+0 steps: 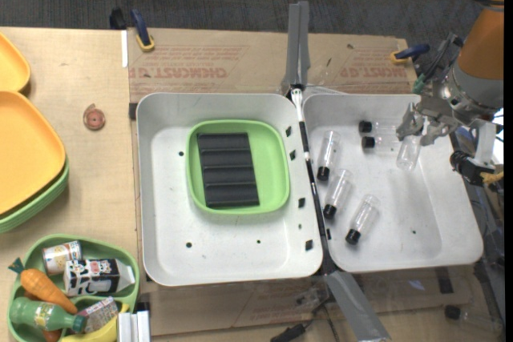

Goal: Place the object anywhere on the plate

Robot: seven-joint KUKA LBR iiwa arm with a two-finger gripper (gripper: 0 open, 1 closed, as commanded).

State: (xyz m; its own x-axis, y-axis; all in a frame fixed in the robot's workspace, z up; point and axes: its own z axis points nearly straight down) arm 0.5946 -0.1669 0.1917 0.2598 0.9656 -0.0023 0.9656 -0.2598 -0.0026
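A green square plate (275, 172) lies in the left bin (160, 196) with a black ribbed block (228, 170) resting on it. My gripper (420, 127) hangs over the far right part of the right bin (433, 236). It is shut on a clear plastic tube (408, 154), which points down from between the fingers. Three more clear tubes with black caps (326, 154) (337, 191) (361, 219) lie on the left side of the right bin.
Two small black caps (365, 126) (368, 142) sit in the right bin near the gripper. Yellow and green plates (28, 164) are stacked at the far left, with a green bowl of toy food (68, 288) below them. A grey divider (298, 52) stands between the bins.
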